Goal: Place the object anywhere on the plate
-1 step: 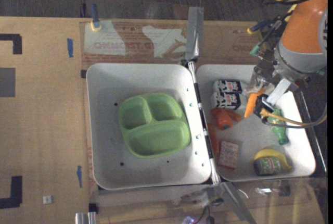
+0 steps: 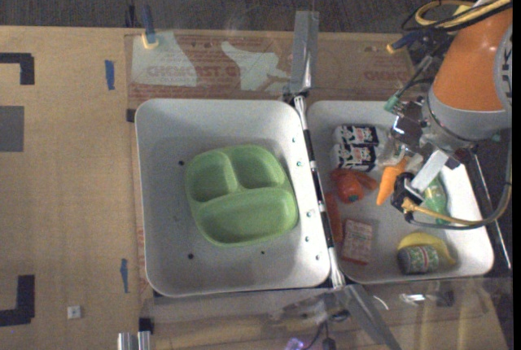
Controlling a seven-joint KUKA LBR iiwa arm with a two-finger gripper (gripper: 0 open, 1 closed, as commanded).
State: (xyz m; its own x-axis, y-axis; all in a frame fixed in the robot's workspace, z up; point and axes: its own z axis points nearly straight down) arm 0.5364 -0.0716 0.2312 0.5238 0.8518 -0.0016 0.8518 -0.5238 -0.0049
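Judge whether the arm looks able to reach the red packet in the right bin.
Probably yes. The packet lies flat with nothing on top, apart from the can beside it, and the arm hangs over that bin.

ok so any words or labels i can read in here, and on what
Nothing reads clearly enough to quote.
Cardboard sheet behind the left bin: pale printed lettering, too blurred to read.
Black-and-white cartons: print too small.
Flat packet: print too small.
Can: label blurred.
Green plate: no text.
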